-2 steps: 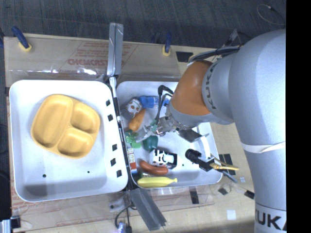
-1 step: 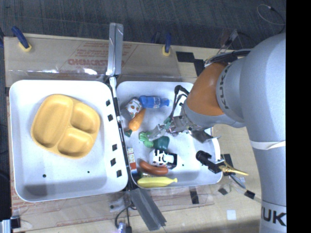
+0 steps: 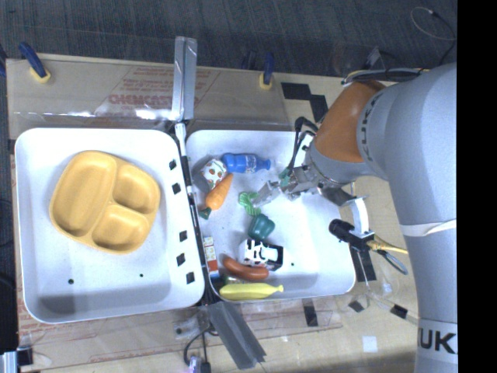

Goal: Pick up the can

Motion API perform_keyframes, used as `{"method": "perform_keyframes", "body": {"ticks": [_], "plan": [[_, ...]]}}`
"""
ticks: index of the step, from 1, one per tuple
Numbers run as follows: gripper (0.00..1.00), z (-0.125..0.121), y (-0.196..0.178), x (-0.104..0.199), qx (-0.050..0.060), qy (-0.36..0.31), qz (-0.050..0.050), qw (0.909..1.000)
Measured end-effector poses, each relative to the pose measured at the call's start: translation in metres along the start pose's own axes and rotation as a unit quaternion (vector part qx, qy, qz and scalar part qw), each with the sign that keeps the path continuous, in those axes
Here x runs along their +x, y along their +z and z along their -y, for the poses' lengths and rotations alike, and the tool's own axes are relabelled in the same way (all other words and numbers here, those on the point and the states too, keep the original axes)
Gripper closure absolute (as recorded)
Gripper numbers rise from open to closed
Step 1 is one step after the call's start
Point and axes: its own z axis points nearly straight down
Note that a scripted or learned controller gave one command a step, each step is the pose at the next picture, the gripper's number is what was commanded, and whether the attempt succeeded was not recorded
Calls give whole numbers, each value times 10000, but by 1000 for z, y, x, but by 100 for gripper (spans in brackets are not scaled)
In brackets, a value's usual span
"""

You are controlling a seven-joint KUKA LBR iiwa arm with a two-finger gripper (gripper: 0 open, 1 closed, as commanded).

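Hovering gripper (image 3: 273, 189) state could not be told. Can (image 3: 211, 173) was seen by the right bin's left wall, crowded by carrot (image 3: 220, 192) and bottle (image 3: 245, 162); either could be grabbed instead.

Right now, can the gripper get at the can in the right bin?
Probably yes, though it looks tight. The can lies uncovered, with the gripper to its right in the view. The carrot and the blue bottle lie close beside it, which may crowd a grasp.
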Motion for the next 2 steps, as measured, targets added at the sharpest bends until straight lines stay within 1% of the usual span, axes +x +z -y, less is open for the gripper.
{"method": "perform_keyframes", "body": {"ticks": [1,2], "plan": [[0,0,1,35,17,-29,-9,10000],[0,-37,0,-24,3,32,-1,10000]]}}
